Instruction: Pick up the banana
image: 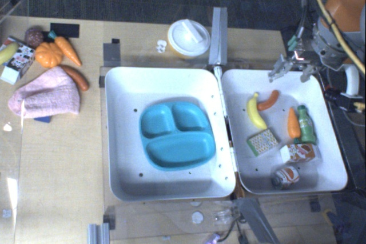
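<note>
The yellow banana (pixel 255 111) lies in the right bin (pixel 330 140), in its upper left part, with its top end close to an orange-red sausage (pixel 268 100). My gripper (pixel 292 70) hangs over the bin's far rim, up and to the right of the banana and well apart from it. Its two fingers stand spread, open, with nothing between them.
The right bin also holds a carrot (pixel 293 123), a green bottle (pixel 306 124), a checked box (pixel 263 142), a packet (pixel 300 152) and a can (pixel 286 176). A blue divided plate (pixel 178 134) sits in the left bin (pixel 123 123). A white lid (pixel 189 37) and toy foods (pixel 54 54) lie outside.
</note>
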Robot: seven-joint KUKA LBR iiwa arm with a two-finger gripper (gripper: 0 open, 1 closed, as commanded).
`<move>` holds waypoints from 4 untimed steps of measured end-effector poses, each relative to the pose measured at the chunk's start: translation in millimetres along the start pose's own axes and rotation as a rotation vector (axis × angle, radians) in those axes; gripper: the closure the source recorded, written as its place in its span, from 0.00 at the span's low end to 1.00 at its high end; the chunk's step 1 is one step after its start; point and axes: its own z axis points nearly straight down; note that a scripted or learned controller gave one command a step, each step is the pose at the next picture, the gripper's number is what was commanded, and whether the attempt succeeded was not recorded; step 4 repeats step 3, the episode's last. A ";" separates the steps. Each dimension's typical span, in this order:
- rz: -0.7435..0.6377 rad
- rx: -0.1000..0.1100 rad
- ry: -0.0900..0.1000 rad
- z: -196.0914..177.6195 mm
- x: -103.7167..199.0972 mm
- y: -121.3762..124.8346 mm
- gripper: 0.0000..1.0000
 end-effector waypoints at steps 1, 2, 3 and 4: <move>0.078 0.002 0.000 116.7 -13.4 -6.6 0.00; 0.143 -0.009 0.000 164.6 36.0 -36.9 0.00; 0.144 -0.015 -0.002 152.5 35.6 -34.8 1.00; 0.144 -0.015 -0.002 152.5 35.6 -34.8 1.00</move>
